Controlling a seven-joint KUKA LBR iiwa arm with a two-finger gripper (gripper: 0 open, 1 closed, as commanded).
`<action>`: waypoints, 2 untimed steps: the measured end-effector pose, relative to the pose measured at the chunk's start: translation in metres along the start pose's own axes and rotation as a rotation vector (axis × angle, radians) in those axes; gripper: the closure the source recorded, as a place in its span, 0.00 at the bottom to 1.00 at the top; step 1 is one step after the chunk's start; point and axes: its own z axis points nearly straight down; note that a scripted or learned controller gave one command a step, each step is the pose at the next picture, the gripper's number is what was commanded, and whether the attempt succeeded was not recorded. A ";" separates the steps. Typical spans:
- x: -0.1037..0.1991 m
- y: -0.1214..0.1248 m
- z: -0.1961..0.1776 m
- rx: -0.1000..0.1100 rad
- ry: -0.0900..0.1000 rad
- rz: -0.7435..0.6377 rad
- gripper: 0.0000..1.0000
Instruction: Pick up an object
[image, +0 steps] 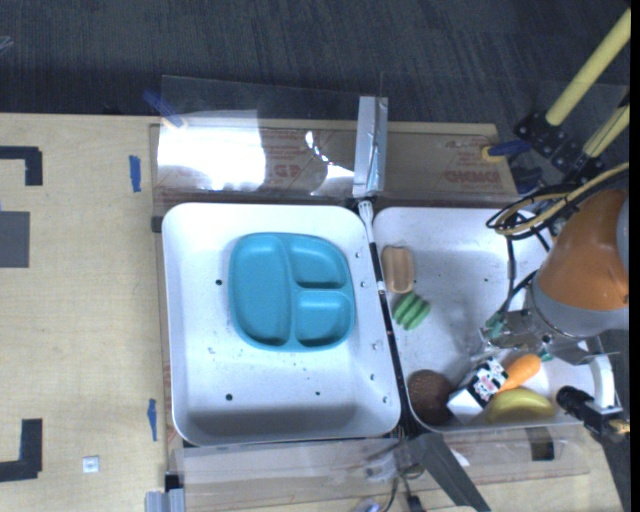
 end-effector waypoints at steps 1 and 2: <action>0.000 0.000 0.000 0.001 0.000 0.000 0.00; 0.015 0.037 0.000 -0.004 -0.002 -0.054 0.00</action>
